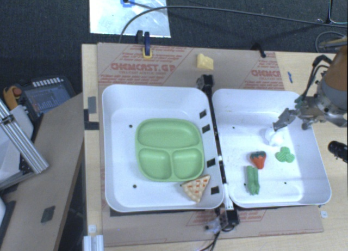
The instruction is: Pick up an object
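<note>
Camera view, going left to right: there are two white bins sitting side by side on the bench. The left bin (117,103) has one green divided plate (168,149) in the middle, three compartments, and one toy pizza slice (196,188) lying just off the plate's lower right corner, near the bin's front edge.

Just behind the bins, one small yellow chunk (205,61) sits on the cardboard.

The right bin (239,105) has four small things in it: one green stick-shaped veggie (253,179) near the front, one red strawberry-looking piece (259,159) just behind it, one white lump (271,135) further back, and one flat green leafy piece (284,155) to the right of the strawberry.

The gripper (294,118) comes in from the right and hangs over the back right part of that bin, fingers spread apart with nothing between them. One finger (282,120) points down toward the white lump, right next to it.
</note>
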